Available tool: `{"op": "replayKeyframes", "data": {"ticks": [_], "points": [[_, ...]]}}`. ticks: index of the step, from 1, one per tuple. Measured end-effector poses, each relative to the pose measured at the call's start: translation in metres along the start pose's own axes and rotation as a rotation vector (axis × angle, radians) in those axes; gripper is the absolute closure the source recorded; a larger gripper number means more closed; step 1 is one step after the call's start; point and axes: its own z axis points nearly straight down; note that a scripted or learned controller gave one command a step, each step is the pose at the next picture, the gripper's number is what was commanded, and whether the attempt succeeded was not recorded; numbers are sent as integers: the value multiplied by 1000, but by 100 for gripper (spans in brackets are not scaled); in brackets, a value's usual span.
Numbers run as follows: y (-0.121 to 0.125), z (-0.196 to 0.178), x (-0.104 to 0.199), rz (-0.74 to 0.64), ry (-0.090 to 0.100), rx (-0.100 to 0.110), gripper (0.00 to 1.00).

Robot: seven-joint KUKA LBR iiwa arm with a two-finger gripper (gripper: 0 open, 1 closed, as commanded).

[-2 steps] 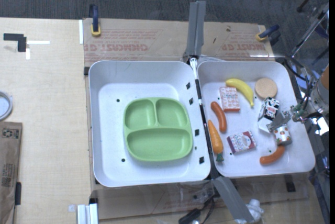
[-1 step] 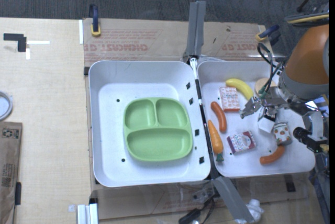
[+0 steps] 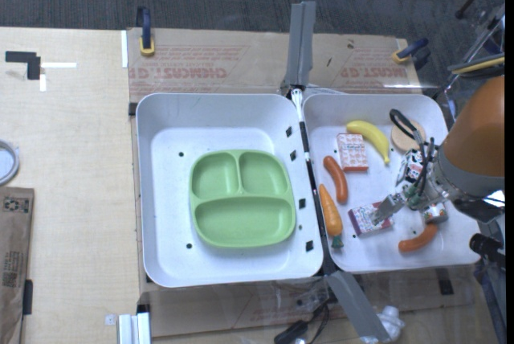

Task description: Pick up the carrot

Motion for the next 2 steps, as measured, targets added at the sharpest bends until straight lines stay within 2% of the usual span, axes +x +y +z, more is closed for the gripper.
{"op": "replayKeyframes", "data": {"ticks": [1,2], "points": [[49,-63,4,394,-1,1,0],[73,-79,38,576,-2,2,0]]}}
